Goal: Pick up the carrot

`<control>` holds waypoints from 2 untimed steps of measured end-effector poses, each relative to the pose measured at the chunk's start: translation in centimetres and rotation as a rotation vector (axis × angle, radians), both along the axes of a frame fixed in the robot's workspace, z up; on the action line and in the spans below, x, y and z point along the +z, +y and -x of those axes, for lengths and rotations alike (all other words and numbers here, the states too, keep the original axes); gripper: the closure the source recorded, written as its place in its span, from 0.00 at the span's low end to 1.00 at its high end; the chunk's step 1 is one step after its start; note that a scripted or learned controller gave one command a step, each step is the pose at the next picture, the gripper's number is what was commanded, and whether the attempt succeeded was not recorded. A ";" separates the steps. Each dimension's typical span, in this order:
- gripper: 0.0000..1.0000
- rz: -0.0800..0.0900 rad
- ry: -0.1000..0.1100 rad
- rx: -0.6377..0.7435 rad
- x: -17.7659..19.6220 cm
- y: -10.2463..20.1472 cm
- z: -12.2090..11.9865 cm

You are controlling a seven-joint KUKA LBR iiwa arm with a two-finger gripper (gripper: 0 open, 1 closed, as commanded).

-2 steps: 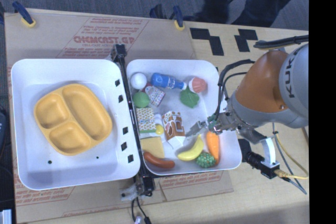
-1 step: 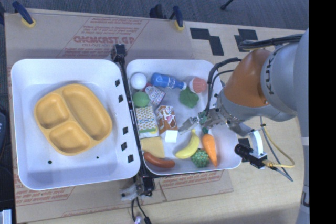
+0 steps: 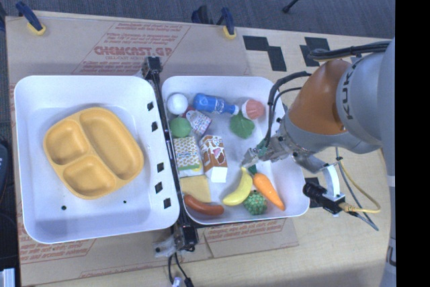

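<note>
The carrot (image 3: 268,190) lay in the near right corner of the right bin (image 3: 293,206), tip toward the near right, touching the banana (image 3: 238,189) on its left and the broccoli (image 3: 254,203) at its near side. My fingers (image 3: 257,154) hung just beyond the carrot's blunt end, above the bin floor, with nothing between them; whether they were spread or closed I could not tell, as my wrist hid them. I judged this to be the approach step, the grasp not yet made. The next move would call for a short shift toward the near edge to centre over the carrot, a turn to span its width, then a descent that cleared the banana.

Counting from near to far in that bin: one sausage (image 3: 203,206), one broccoli, one carrot, one banana, one cheese slice (image 3: 195,185), two small cartons (image 3: 187,155), one green ball (image 3: 179,127), one leafy green (image 3: 242,125), one wrapper (image 3: 199,121), one white ball (image 3: 177,103), one blue bottle (image 3: 213,104), one pink piece (image 3: 252,109). The left bin (image 3: 40,222) held one yellow tray (image 3: 93,151) with three compartments.
</note>
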State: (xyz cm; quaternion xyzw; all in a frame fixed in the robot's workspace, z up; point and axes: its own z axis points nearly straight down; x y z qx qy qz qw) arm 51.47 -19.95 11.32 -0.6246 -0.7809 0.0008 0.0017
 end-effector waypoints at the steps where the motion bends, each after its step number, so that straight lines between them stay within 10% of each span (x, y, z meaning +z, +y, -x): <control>1: 1.00 0.001 -0.001 -0.399 9.7 2.5 -0.2; 2: 0.00 0.001 0.000 -0.399 9.7 2.5 -0.1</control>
